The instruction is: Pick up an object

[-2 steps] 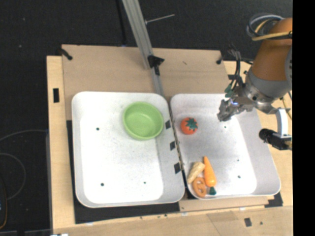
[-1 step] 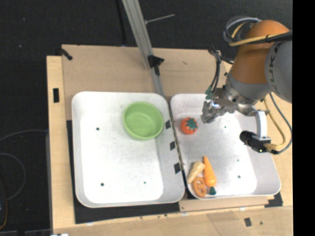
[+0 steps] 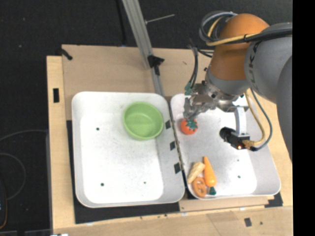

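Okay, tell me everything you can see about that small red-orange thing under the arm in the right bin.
The small red-orange object is round, tomato-like, with a bit of green on its top right; it looks like toy plastic. It sits on the floor of the right bin, close to that bin's left wall and toward the far end. The tool is directly above it, reaching down to its top; whether it actually grips the object cannot be told. Nothing else touches it; the other toy food lies apart, at the bin's near edge.
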`<action>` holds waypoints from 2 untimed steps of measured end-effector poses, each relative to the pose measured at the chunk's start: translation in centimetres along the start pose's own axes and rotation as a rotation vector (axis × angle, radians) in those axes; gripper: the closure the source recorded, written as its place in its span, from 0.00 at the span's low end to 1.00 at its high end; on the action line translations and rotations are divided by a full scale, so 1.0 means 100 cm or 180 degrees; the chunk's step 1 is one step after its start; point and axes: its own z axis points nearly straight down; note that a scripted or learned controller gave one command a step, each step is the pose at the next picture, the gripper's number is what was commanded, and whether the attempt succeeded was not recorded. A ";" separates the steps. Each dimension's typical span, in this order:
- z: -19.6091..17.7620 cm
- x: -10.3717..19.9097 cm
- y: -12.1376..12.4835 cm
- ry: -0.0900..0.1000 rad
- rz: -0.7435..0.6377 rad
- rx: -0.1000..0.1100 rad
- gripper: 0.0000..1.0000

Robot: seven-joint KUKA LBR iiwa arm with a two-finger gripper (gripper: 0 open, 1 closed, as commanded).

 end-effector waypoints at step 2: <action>-0.002 0.099 0.004 0.0001 0.0002 0.0004 1.00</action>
